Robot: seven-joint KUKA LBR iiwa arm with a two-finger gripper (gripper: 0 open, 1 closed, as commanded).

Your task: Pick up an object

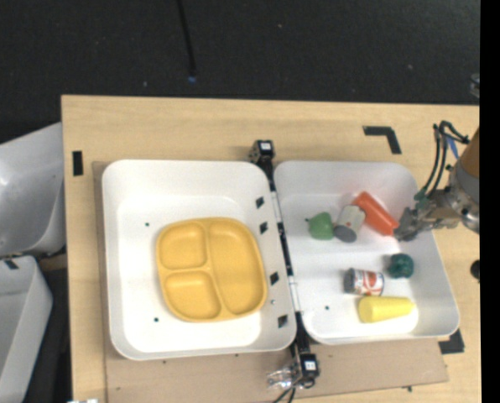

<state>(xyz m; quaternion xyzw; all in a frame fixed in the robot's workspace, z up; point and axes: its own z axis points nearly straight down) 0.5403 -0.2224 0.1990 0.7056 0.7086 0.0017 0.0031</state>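
Note:
The right bin point(317, 309) holds several small objects: a green lump point(320, 226), a grey cylinder point(347, 223), an orange piece point(376, 211), a teal ball point(400, 265), a red and white can point(367, 282) and a yellow cone point(386, 310). My gripper point(411, 223) hangs at the bin's right side, just right of the orange piece and above the teal ball. I see nothing held in it.
The left bin point(124, 309) carries a yellow divided plate point(210, 269). Black clips point(264, 150) sit on the seam between the two bins. Cables point(445, 145) hang by the arm at the right edge.

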